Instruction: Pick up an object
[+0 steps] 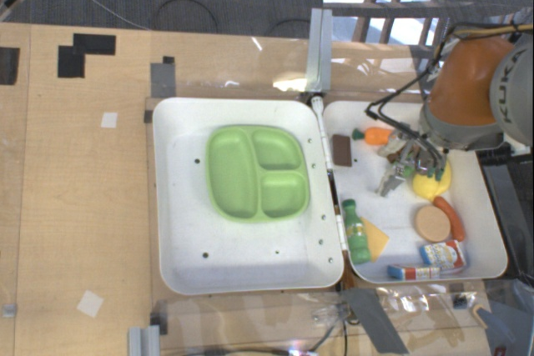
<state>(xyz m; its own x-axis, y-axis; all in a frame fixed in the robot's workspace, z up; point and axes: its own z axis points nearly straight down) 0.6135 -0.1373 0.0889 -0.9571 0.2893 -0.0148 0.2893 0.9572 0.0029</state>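
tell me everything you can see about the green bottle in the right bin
The green bottle is small and looks like glossy plastic, with a white band or label around its upper part and a narrower neck and cap end pointing toward the far side. It lies on its side on the floor of the right bin, close along that bin's left wall. A yellow wedge touches its right side. It lies apart from the gripper.

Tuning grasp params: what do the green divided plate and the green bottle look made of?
Green divided plate: looks like moulded plastic, matte, with soft rounded compartment edges and no glare. Green bottle: probably glossy toy plastic, with slight sheen; too small to be sure.
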